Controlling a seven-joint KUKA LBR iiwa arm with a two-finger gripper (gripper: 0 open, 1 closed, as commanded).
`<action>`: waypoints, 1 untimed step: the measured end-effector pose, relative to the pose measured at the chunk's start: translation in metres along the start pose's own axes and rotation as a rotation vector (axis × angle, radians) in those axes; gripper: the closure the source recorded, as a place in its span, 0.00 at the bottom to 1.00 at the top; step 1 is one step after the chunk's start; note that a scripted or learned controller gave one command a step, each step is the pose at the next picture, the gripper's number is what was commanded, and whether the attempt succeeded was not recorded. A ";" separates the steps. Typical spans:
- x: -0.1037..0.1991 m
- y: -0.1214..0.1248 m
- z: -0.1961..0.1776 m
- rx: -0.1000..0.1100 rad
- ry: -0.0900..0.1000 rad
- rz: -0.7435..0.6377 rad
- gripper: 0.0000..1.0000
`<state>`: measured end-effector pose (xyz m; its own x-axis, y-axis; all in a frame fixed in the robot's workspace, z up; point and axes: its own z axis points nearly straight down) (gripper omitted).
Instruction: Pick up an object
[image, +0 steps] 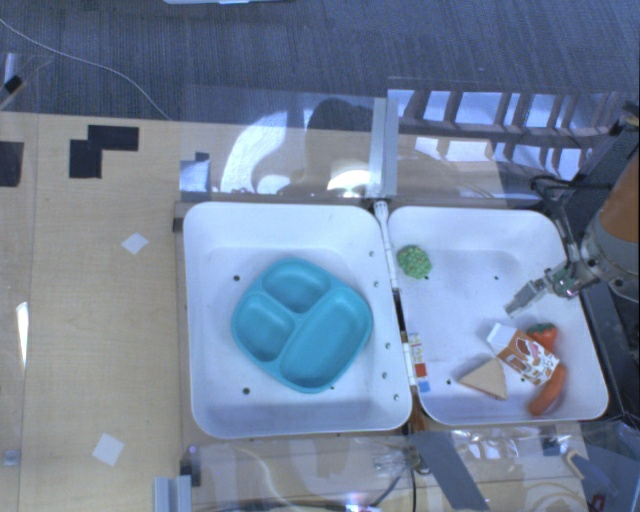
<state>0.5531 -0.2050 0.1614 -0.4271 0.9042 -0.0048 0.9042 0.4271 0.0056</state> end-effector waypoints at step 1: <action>0.020 -0.045 0.072 -0.004 -0.002 0.096 0.00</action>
<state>0.5040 -0.2060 0.0885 -0.3384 0.9410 -0.0065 0.9409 0.3385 0.0100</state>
